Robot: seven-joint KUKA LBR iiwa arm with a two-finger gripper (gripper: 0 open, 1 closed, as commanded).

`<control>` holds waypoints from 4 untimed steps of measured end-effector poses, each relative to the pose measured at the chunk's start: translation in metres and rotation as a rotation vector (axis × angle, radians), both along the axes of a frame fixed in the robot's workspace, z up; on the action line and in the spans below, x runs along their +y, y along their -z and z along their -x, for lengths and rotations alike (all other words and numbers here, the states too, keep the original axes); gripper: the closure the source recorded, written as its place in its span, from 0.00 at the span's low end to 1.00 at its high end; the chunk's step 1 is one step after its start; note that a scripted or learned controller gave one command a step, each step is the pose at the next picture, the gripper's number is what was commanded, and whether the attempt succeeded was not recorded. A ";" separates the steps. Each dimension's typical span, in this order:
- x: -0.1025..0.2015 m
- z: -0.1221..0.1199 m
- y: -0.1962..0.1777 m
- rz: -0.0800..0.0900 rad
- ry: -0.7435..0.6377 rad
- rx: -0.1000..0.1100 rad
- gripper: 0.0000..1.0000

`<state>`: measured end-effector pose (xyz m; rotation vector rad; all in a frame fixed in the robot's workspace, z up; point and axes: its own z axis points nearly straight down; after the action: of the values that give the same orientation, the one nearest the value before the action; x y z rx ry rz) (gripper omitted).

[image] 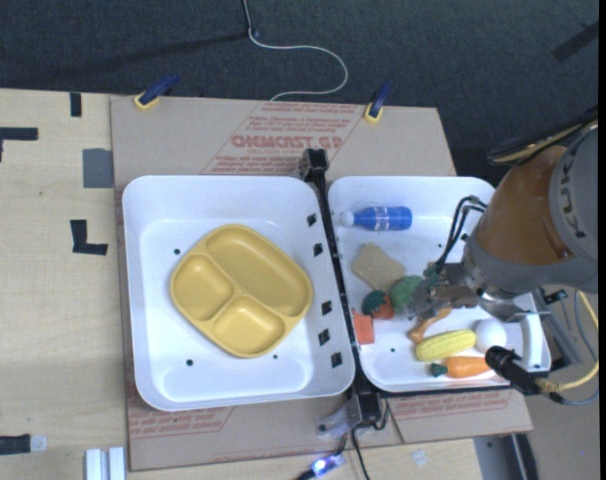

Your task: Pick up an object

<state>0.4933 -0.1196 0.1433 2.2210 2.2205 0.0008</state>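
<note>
**Arm low over the cluttered right bin, no object lifted yet**

The gripper (438, 303) sits low in the right bin (423, 190), at about the bin's three o'clock side, and its jaws are too dark and too tangled with the objects beneath to judge — whether they stand apart or together cannot be told. Nothing is visibly caught between them.

Just beside the gripper, at its nine o'clock, lies a green toy vegetable (401, 290), with a small red piece (382, 309) touching its lower edge. At five o'clock from the gripper lies a yellow corn cob (445, 344), and below that an orange carrot (466, 366) near the bin's bottom wall. A tan sponge-like block (378, 265) lies at ten o'clock, and a blue bottle (380, 218) rests on its side at eleven o'clock, well apart from the gripper. An orange-red block (363, 328) lies against the divider at eight o'clock.

Further out, the left bin (148, 208) holds a yellow divided plate (241, 288). Both bins rest on a cardboard sheet (283, 133) on the bench.

The step in hand looks like the descent or closing phase of a grasp, aimed at the cluster near the green vegetable. The next move likely calls for a firm close on a single item and a straight lift — the crowding means neighbours may get nudged or the grip may slip.
</note>
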 end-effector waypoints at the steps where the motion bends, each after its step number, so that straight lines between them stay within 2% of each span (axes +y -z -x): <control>1: 0.000 0.005 -0.043 0.000 -0.001 -0.001 1.00; 2: 0.001 0.004 -0.083 0.000 -0.002 -0.001 1.00; 3: 0.051 -0.011 -0.071 -0.002 -0.006 0.004 1.00; 4: 0.107 -0.023 -0.083 -0.002 -0.008 0.002 1.00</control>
<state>0.5168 -0.0129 0.2260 2.2142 2.2314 0.0003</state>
